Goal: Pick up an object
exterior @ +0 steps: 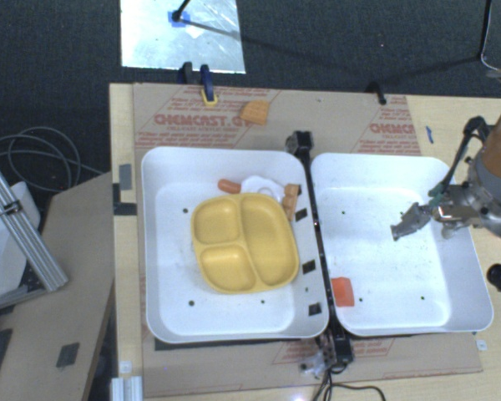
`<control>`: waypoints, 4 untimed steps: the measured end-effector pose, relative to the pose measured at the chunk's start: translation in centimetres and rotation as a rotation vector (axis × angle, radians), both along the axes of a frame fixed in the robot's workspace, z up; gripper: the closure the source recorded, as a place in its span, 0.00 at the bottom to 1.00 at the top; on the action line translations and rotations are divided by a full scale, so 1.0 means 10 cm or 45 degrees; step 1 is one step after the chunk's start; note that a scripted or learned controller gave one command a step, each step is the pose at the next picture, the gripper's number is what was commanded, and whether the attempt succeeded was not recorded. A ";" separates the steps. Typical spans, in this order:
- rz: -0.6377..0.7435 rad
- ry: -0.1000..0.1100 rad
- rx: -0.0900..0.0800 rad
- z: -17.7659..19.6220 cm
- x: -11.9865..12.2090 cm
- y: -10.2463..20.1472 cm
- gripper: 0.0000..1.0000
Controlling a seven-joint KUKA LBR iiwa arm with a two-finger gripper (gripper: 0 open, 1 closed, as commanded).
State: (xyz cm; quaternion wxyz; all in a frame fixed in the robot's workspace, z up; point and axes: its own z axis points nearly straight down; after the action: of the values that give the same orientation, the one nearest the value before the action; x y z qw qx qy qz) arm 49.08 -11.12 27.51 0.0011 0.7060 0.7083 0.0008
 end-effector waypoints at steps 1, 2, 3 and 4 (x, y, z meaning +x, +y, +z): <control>0.011 0.005 0.006 -0.34 -0.04 0.89 0.00; -0.012 -0.013 -0.007 0.55 -0.03 -0.01 0.00; 0.010 0.019 0.007 -0.78 -0.06 0.99 0.00; -0.009 0.001 -0.002 -0.94 0.13 0.12 0.00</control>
State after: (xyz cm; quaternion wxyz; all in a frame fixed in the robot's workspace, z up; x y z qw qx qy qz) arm 50.34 -9.89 18.10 0.0013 0.7086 0.7056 0.0000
